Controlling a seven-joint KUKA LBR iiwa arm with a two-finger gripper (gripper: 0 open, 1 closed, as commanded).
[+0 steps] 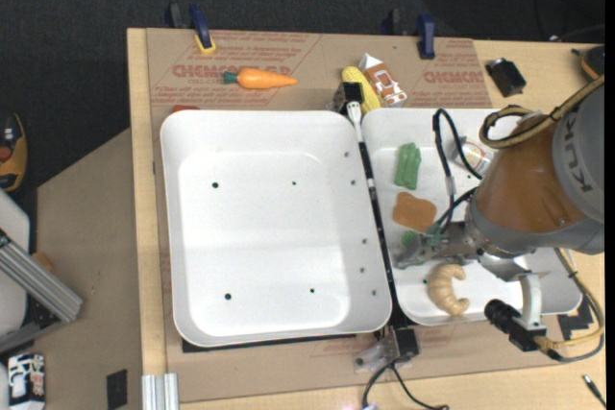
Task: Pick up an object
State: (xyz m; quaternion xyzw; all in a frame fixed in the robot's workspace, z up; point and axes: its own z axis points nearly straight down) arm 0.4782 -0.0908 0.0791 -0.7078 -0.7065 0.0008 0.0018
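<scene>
You see two white bins side by side on the counter [144, 206]. The left bin [192, 302] has only its bare white floor with a few small dark dots. In the right bin [423, 310] there are three things: a green block [408, 165] near the far edge, an orange-brown piece [414, 210] just below it, and a tan croissant-shaped object [448, 288] close to the near edge. The arm [524, 192] reaches over the right bin, and the tool [423, 250] sits low between the orange-brown piece and the croissant-shaped object, near the bin's left wall. You cannot tell how the tool stands. Outside the bins, near the far edge of the counter, lie a toy carrot [261, 80] and a yellow corn cob [357, 84].
</scene>
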